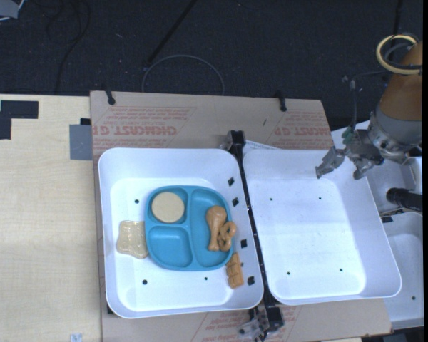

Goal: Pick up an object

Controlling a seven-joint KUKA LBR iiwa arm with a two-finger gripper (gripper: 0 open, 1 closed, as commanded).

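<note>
Raised at the far right of the scene, the gripper [344, 164] is seen above the far right corner of the right bin [321, 291], its two fingers spread wide with nothing between them. No object has yet been approached, so the step in hand is judged to be the reach, barely begun.

Everything that could be picked up lies in the left bin [121, 169]. A blue divided plate [172, 251] rests near the middle of it. A round tan biscuit [167, 206] is held in the plate's far left compartment, and a brown drumstick-shaped piece [218, 226] in its right compartment. A pale toast-like slice [132, 239] lies just beside the plate's left edge, and a small brown piece [235, 270] is found by the plate's near right corner, close to the bin wall.

For the next move, a long traverse to the left over the divider between the bins would be called for, followed by a descent onto one chosen item.
</note>
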